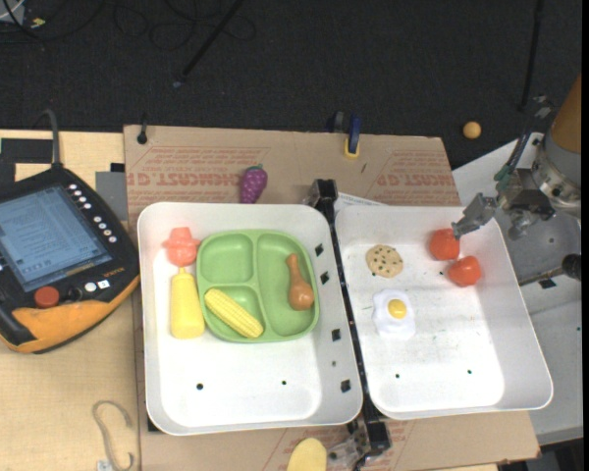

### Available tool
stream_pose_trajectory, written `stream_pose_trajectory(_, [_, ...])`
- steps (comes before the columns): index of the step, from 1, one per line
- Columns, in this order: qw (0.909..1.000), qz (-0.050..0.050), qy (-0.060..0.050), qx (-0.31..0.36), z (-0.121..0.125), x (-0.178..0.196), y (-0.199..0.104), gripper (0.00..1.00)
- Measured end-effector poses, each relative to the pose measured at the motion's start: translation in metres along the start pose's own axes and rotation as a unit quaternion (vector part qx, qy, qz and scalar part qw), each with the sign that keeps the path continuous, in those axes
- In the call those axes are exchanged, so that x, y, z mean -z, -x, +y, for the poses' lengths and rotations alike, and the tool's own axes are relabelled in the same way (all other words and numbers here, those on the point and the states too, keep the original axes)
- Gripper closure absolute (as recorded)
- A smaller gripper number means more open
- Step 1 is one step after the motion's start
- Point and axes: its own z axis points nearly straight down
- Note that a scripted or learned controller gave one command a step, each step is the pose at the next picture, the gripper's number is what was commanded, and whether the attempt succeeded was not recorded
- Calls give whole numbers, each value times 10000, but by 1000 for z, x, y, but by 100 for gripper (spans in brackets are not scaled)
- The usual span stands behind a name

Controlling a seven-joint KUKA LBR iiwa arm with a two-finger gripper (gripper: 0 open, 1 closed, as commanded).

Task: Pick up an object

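The gripper sits at the right bin's two o'clock corner, its tip just beside a red toy tomato. I cannot tell how far open it is, and it holds nothing I can see. The tomato looks like light, smooth, hard plastic, so squeeze its round middle.

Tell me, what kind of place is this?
Probably a robot lab: a grey robot arm reaches over two shallow white bins of plastic toy food, and an orange-and-black control tablet lies beside them.
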Motion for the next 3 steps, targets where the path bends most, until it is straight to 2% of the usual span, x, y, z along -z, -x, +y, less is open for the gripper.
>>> stream_pose_trajectory(1, [10000,9,-25,11,0,-64,-4,0])
stream_pose_trajectory(3, [10000,24,7,21,12,-143,-14,0])
